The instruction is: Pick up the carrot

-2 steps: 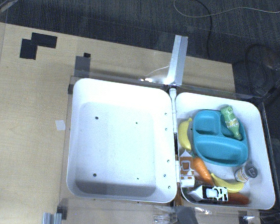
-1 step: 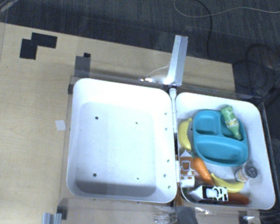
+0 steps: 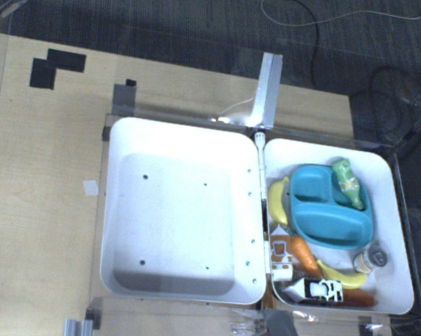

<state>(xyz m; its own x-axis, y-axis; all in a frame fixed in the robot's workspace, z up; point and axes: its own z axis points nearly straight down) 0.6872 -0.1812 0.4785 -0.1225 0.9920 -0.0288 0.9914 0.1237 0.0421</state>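
At the lower-left of the right bin (image 3: 398, 186), the carrot (image 3: 303, 252) lies on a slant, its thicker end toward the bin's middle wall and its tip toward the front.

Step in hand: approach. The carrot rests on the bin floor, not yet grasped. Whether the gripper's fingers are apart or together cannot be told.

Next move, as judged: bring the gripper down over the carrot's middle with the jaws set across its short axis, then close and lift straight up. Little free room is available on either side.

Obstructions:
- A blue divided plate (image 3: 332, 213) sits just beside the carrot's upper edge and may overlap it.
- A yellow banana (image 3: 343, 276) lies touching or nearly touching the carrot's lower end.
- A small orange-and-white box (image 3: 281, 252) stands just beside the carrot on the wall side.
- A black-and-white item (image 3: 319, 291) lies near the front rim.
- A second banana (image 3: 276, 200) curves along the plate's left side.

A green item (image 3: 348, 183) rests on the plate, well apart from the carrot. The left bin (image 3: 184, 131) adjoins the right bin.
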